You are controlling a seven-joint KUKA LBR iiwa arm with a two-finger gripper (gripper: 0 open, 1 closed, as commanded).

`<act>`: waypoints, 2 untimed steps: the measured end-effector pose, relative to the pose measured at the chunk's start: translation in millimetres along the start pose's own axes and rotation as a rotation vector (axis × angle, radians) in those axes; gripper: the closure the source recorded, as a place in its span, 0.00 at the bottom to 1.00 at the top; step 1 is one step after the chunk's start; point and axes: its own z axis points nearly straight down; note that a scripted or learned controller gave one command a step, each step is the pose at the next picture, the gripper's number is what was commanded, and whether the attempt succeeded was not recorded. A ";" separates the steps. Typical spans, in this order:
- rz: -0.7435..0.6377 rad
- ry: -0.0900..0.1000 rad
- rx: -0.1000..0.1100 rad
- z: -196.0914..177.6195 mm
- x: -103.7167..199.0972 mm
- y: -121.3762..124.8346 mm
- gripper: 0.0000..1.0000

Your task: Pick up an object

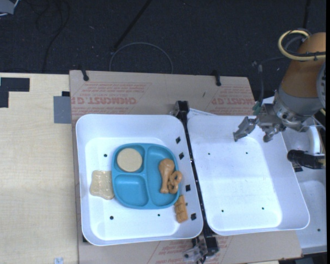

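The pincer (256,130) hung spread and empty over the right bin's (247,202) far edge; every object lay in the left bin (93,131), in or beside the blue tray (133,191); the tray's rim could block a finger reaching the pretzel (170,176).

Bins (247,202): white plastic, smooth, slight sheen. Tray (133,193): blue plastic, smooth, glossy. Disc (128,159) in tray: tan, matt, flat. Pretzel (170,176): brown, knobbly, mildly shiny. Pale piece (102,184) left of tray: rough, matt, crumbly look. Small chunk (180,209) below tray: orange-brown, rough. Board (148,95) under bins: brown cardboard, matt, red print. Bench (27,169): light wood, matt, smooth. Gripper (255,132): grey metal, dull sheen. Backdrop (154,26): black, coarse, carpet-like weave.
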 end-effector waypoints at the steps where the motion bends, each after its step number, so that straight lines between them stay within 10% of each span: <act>1: -0.002 -0.002 -0.013 -8.1 -0.1 2.8 0.00; 2: -0.001 -0.002 -0.009 52.4 -7.0 5.1 0.00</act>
